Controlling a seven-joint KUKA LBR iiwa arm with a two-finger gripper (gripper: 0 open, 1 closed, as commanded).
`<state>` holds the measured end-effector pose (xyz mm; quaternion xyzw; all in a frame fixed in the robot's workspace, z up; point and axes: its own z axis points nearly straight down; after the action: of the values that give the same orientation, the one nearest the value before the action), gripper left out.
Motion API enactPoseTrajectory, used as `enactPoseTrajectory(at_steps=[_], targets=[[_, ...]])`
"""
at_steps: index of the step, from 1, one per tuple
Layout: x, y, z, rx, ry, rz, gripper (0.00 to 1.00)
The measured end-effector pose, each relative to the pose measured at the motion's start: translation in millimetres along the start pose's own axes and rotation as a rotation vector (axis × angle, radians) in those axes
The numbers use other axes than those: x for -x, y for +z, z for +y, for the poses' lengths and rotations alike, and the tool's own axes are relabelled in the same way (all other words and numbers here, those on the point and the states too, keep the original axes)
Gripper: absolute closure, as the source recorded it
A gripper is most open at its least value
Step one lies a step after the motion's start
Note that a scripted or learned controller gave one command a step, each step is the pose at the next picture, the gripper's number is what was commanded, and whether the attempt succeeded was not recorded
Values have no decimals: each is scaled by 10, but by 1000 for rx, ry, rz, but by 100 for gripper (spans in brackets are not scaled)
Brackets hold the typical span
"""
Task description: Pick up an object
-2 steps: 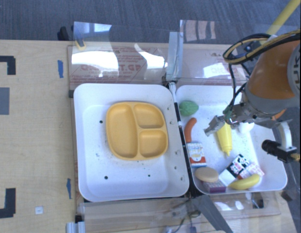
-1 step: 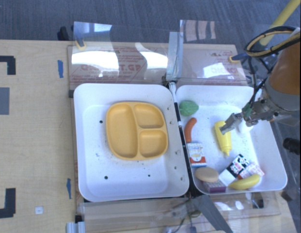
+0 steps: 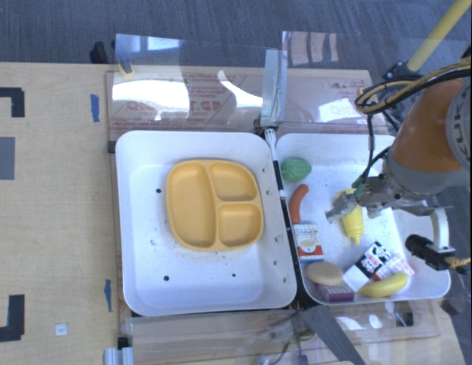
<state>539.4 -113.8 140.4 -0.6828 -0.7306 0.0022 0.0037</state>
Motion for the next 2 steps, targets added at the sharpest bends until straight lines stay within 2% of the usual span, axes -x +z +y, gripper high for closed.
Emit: enactPoseTrajectory(at_steps=[1, 2], targets=[[259, 519, 328, 17, 34, -4, 0], [589, 533, 476, 14, 291, -4, 0]])
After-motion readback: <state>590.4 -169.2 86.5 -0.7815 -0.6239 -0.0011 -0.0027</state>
